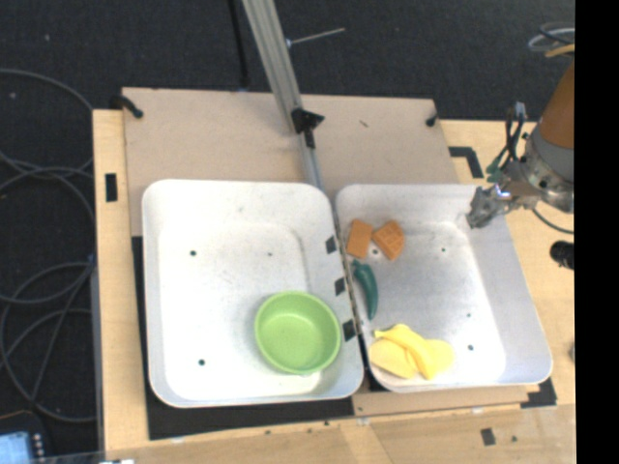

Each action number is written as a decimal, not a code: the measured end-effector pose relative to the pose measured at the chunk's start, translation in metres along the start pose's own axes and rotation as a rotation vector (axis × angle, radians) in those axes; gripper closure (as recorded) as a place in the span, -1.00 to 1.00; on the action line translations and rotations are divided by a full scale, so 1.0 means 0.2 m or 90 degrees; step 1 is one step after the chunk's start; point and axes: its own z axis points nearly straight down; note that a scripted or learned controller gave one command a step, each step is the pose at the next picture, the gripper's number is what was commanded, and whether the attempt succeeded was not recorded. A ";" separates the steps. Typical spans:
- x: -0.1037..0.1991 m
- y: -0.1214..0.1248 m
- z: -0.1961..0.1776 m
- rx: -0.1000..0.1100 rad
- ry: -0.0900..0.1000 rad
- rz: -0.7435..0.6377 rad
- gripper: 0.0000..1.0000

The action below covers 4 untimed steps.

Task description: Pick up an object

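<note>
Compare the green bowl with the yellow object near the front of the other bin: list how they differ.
The green bowl is round and open at the top; the yellow object is a lumpy, irregular shape. The bowl sits in the left bin, the yellow object in the right bin. The bowl looks larger than the yellow object. Both lie near the front edges of their bins, close to the divide between them, apart from the gripper.

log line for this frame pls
phase: approach | gripper: over right bin's top-right rim, holding nothing | left bin: green bowl
</note>
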 end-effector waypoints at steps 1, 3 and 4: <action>-0.01 0.01 -0.20 0.001 0.000 0.000 1.00; 0.50 0.01 -0.09 0.005 0.002 -0.002 1.00; 0.80 0.03 -0.06 0.005 0.003 -0.003 1.00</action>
